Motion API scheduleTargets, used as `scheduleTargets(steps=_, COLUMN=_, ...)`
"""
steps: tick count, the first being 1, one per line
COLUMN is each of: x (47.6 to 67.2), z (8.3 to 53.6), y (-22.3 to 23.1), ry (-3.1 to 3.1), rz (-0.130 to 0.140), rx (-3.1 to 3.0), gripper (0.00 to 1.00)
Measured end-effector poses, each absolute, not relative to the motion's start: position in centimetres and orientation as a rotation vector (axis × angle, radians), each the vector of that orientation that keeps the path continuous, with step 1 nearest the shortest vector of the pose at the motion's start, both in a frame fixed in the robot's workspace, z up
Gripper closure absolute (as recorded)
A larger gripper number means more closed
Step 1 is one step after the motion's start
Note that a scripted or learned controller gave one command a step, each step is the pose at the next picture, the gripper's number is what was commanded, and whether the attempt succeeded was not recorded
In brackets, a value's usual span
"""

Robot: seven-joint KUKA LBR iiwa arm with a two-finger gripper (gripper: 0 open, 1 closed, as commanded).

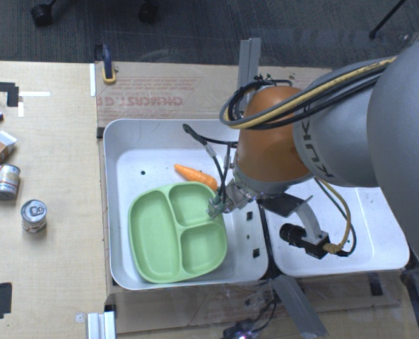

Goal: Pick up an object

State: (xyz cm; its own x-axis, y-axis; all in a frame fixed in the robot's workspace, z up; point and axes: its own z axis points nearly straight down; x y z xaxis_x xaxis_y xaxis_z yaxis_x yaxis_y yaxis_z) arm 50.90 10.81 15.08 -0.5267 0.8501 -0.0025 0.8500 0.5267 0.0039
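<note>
- Carrot point(196, 174) in the left bin point(124, 143), lying flat on the white floor just beyond the far rim of the green tray point(177, 240).
- Long axis of the carrot runs nearly left to right in the view, dipping slightly toward the right; the right end sits by the pincer point(217, 205).
- Which end is the tip: cannot tell.
- Green tray has three compartments, one long on the left and two smaller on the right; it lies in the near part of the left bin.
- Right bin point(379, 249) holds a black cable fitting hanging from the arm over its floor.
- Pincer sits low at the tray's right rim, near the carrot's right end; open or closed, cannot tell.
- Two cans point(34, 215) stand on the bench point(46, 274) left of the bins.
</note>
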Motion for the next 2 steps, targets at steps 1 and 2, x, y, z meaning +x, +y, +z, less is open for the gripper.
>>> scheduleTargets(steps=1, x=52.7, z=9.4, y=13.9, ry=2.315, rz=-0.003, rx=2.124, gripper=1.0)
scheduleTargets(steps=2, x=59.0, z=19.1, y=2.8, ry=2.359, rz=-0.004, rx=2.076, gripper=1.0)
